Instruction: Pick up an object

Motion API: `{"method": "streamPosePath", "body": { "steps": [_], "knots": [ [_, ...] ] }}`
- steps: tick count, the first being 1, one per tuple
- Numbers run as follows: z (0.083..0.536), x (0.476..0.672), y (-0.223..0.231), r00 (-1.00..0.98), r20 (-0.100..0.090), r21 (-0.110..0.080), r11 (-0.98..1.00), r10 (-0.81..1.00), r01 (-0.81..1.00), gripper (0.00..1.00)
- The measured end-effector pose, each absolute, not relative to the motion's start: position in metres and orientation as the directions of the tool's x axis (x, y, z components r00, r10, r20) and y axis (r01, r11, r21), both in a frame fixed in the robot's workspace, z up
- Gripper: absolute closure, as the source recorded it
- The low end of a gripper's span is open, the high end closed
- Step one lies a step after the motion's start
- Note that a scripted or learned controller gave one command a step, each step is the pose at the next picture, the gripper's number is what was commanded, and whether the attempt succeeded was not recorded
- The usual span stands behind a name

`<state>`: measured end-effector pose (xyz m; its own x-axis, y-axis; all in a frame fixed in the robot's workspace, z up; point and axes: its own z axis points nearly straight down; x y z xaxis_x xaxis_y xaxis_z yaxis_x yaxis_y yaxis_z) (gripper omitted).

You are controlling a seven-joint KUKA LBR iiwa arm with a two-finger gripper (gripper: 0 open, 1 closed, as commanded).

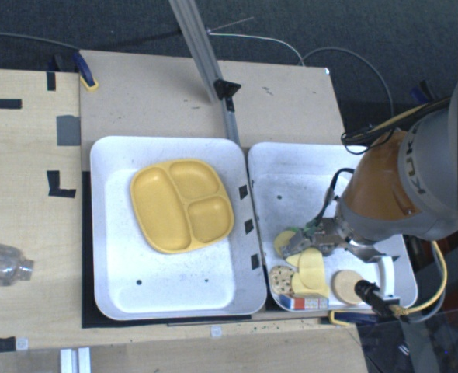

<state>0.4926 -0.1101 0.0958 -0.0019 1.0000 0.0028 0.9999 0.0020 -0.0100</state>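
Claw (305, 238) sat low in the right shallow white bin (291, 162), amid a crowded cluster: pale yellow block (311, 273), round speckled cookie-like disc (280, 279), round cream disc (344, 284). Cannot tell its state. Risk judged: crowding could cause a glancing, empty grab.

you're looking at a robotics lab: a plywood bench (175, 107) with tape marks, loose cables, two white bins (167, 301), a mounted arm (400, 185).
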Motion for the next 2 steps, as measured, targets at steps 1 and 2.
{"method": "streamPosePath", "body": {
  "steps": [1, 2],
  "knots": [
    [0.0894, 0.485, -0.1359, 0.0, 0.0, -0.001, 0.0, 1.0, 1.0, 0.0],
    [0.0992, 0.485, -0.1341, -0.002, 0.002, -0.001, 0.002, 1.0, 1.0, 1.0]
  ]
}}
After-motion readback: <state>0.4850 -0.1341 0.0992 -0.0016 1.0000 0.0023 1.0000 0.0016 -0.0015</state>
